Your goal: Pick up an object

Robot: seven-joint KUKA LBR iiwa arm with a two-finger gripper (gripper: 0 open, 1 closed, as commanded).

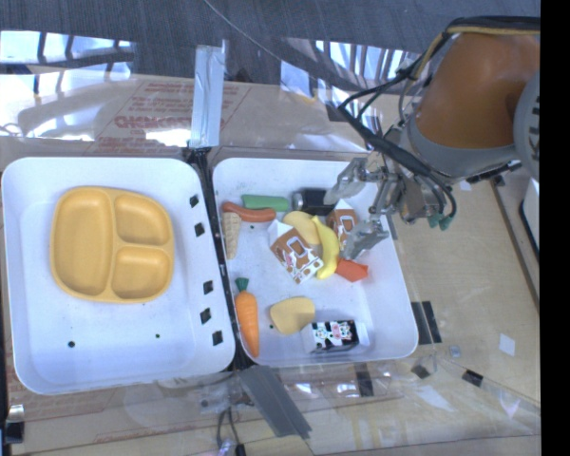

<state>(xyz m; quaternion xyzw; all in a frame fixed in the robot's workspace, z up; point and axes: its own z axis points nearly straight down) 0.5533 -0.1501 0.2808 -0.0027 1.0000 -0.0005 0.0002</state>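
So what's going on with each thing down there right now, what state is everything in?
End effector: low over the right bin's far right side, by the banana.
Yellow divided plate: flat in the left bin, nothing on it.
Banana: lying across a small orange and white carton.
Carrot: lying along the right bin's left wall.
Hot dog: lying flat near the far wall.
Black and white carton: on its side, near corner.

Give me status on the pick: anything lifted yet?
Done: the gripper is down in the right bin, beside the banana. In hand: nothing seen between its fingers. Left: grasp and lift; the carrot and other toys lie in the bin.
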